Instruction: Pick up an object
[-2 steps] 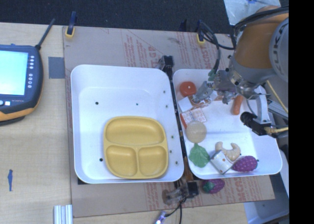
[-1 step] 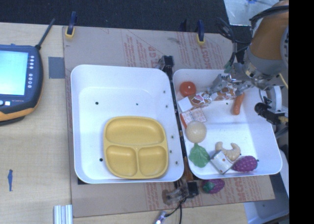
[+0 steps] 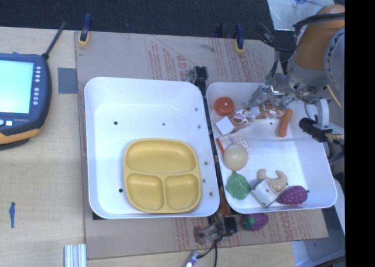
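My gripper [image 3: 273, 97] hangs over the far part of the right bin [image 3: 310, 160], its silver fingers [image 3: 256, 97] spread open above a printed snack packet [image 3: 266, 110]; nothing is held between them. Just right of it lies an orange sausage-shaped toy [image 3: 284, 123]. A red tomato [image 3: 224, 106] and a white card [image 3: 225, 125] sit to the left. Nearer the front are a cream ball [image 3: 235, 157], a green leaf [image 3: 237, 185], a beige curved piece [image 3: 273, 179], a small box [image 3: 263, 193] and purple grapes [image 3: 293, 195].
The left bin [image 3: 105, 113] holds a yellow divided plate [image 3: 162, 175]. A control pendant [image 3: 19, 97] lies at the far left of the bench. A purple toy [image 3: 255, 221] sits outside the bins at the front. Clamps [image 3: 239, 33] hold the cardboard at the back.
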`<state>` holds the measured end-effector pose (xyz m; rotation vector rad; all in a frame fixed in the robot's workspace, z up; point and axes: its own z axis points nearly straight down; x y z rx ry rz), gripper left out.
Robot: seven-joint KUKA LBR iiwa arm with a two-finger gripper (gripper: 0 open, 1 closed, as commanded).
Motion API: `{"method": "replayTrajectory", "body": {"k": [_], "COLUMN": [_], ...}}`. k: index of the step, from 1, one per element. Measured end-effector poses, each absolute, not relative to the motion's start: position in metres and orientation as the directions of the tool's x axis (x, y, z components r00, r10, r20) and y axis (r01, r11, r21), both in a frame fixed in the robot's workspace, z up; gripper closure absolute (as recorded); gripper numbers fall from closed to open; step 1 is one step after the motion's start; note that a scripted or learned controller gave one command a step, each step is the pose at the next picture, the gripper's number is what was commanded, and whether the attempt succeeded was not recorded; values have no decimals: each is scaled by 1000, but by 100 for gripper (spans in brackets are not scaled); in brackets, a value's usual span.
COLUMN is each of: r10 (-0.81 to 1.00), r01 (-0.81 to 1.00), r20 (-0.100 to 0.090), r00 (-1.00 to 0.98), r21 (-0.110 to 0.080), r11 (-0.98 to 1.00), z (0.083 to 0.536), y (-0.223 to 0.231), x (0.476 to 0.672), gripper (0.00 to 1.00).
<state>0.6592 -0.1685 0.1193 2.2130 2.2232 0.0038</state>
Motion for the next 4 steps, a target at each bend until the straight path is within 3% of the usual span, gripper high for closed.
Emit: {"method": "replayTrajectory", "body": {"k": [1, 2, 3, 4], "r10": [1000, 1000, 1000, 1000], "r01": [1000, 1000, 1000, 1000], "r20": [6, -2, -4, -2], "r00": [-10, -7, -4, -8], "r21": [13, 9, 7, 4], "r11": [10, 7, 4, 8], "z": [108, 112, 115, 118], "y": [-195, -211, -195, -125], "x": [663, 617, 659, 659], "gripper": [0, 0, 0, 0]}}
